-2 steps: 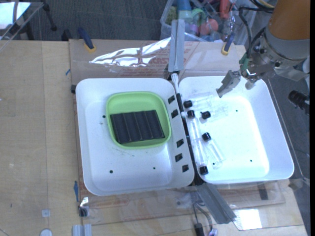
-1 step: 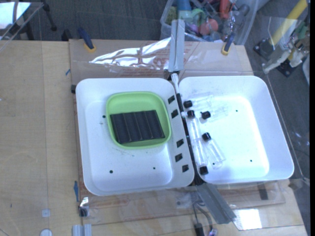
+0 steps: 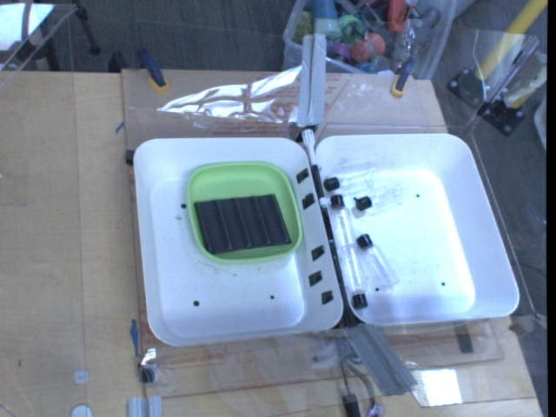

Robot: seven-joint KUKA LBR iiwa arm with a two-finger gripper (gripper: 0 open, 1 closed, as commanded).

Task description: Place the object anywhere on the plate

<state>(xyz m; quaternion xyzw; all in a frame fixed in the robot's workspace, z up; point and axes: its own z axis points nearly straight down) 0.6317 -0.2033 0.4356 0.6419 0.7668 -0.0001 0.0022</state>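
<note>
While it cannot be told whether the claw is spread or pressed together, the task's thing is plain to see: a dark grey ribbed rectangular slab lies flat on the light green square plate with rounded corners. The slab covers the plate's near half, with its long side running left to right and slightly tilted. The plate sits in the left shallow white bin, toward that bin's far right part and close to the wall it shares with its neighbour. Small black clips line that shared edge.

Just beyond it, in the right shallow white bin, several clear plastic tubes with black caps lie close together near the left wall. Both bins rest on the pale wooden bench. Behind them lies a crumpled sheet of silver foil, and farther back stands a clear plastic box of colourful toys.
</note>
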